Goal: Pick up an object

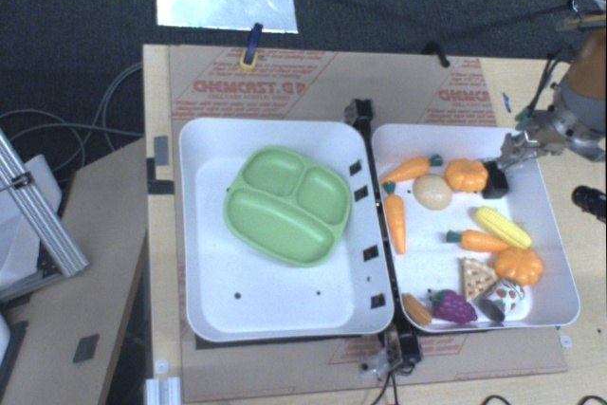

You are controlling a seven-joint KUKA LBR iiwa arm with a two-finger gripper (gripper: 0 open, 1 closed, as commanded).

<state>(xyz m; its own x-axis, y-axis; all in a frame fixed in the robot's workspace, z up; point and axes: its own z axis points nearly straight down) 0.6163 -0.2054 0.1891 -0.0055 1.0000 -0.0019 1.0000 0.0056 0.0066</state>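
Gripper point(495, 174) position is recorded at the upper right corner of the right shallow white plastic bin point(560, 247), with its dark tip lowered just beside a round orange toy fruit point(465, 174). Whether the jaws are parted or closed cannot be told, and nothing is seen held between them. The grey arm point(579, 100) is seen entering from the right edge.

Next to the orange fruit, a pale beige rounded toy point(433, 193) and a slanted orange plastic carrot point(407, 170) are noted along the bin's upper part. A second orange carrot point(395, 224) is laid upright along the left wall. Nearer the middle, a yellow ridged toy corn cob point(502, 227) and a short orange carrot point(475, 241) are found close together, with a lobed orange toy pumpkin point(518, 266) just below them. Along the lower edge, a triangular pizza-slice toy point(477, 278), a purple bunch of toy grapes point(454, 306), an orange curved piece point(414, 308) and a white patterned item point(508, 297) are crowded together.

The left shallow white bin point(209, 299) is found to hold one smooth, pale green, three-section plastic plate point(287, 204), lying flat near its centre. Both bins rest on a brown printed cardboard sheet point(285, 85).
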